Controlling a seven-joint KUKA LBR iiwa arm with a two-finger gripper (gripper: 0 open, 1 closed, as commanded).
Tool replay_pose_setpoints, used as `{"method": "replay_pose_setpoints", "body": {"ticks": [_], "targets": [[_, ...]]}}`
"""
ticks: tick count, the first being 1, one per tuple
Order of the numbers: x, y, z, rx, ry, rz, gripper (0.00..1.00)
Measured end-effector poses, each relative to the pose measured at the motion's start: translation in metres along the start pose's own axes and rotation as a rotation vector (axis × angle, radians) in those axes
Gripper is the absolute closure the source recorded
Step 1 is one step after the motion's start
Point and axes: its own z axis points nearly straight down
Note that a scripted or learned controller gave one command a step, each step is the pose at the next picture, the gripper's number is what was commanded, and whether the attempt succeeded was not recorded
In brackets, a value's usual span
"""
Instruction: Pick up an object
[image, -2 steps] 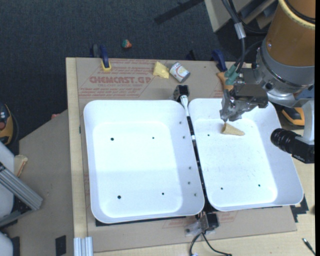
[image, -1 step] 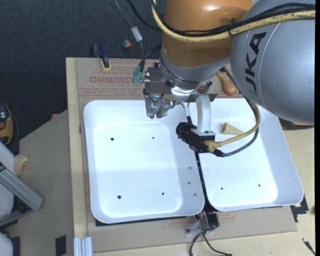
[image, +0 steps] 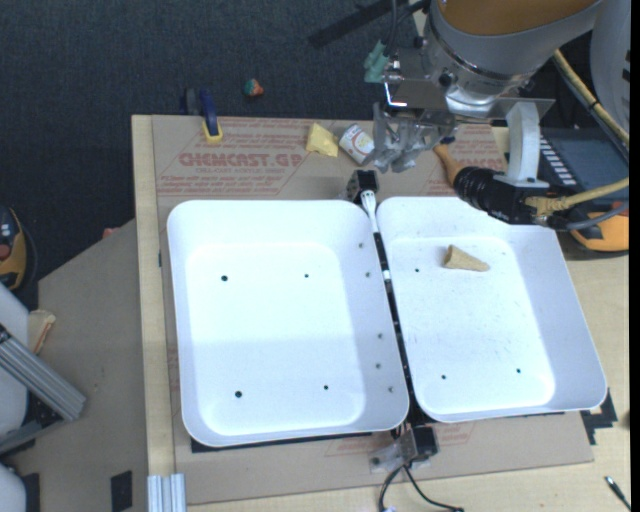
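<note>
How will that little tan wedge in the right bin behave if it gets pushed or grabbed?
The tan wedge looks small, so probably light. It lies flat with angled edges, so it would likely slide across the smooth right bin rather than roll. Its tapered shape might slip from a pinch.

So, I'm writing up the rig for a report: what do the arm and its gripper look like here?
The arm is a rounded grey body with an orange band above the wrist. Below the band sits a pale silver ring, then a boxy metal mount. The gripper is small, bare grey metal with thin fingers. A dark cable runs off from the wrist towards the upper left.
</note>
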Motion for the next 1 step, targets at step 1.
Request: {"method": "replay_pose_setpoints", "body": {"ticks": [1], "targets": [[0.0828,0.0446,0.115,0.024,-0.001,-0.014,1.0]]}}
